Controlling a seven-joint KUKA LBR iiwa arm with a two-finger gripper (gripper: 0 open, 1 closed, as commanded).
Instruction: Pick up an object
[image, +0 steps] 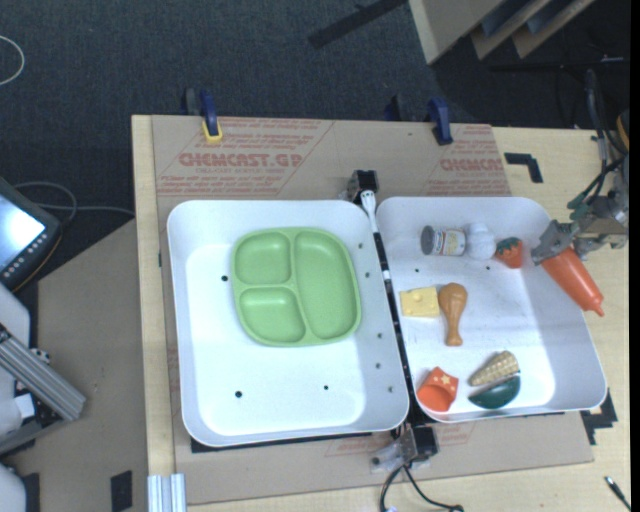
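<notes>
A slanted overhead view showed a bench with two shallow white bins side by side. The gripper (563, 240) had reached in from the right and sat over the far right rim of the right bin (560, 395). Whether it was released or clenched could not be told, and nothing could be confirmed as grasped.

The closest candidate was an orange carrot (579, 280), which lay on the right rim just near-side of the gripper and seemed to touch it or slip under it at its blunt end. Its long axis ran diagonally, blunt end far-left, tip near-right. A grasp would probably need to close across that diagonal.

Just left of the gripper lay a small red fruit (510, 252), close enough to be bumped. Further left along the far side were a white ball (482, 240) and a small jar (443, 241) on its side.

Mid-bin, well apart from the gripper, were a yellow cheese wedge (420, 302) and a brown drumstick (453, 311), touching or nearly so. At the near edge sat a red-orange piece (437, 390) beside a corn cob (495, 368) resting on a dark green item (495, 395).

The left bin (200, 330) held a green divided plate (297, 285), far from the gripper.
</notes>
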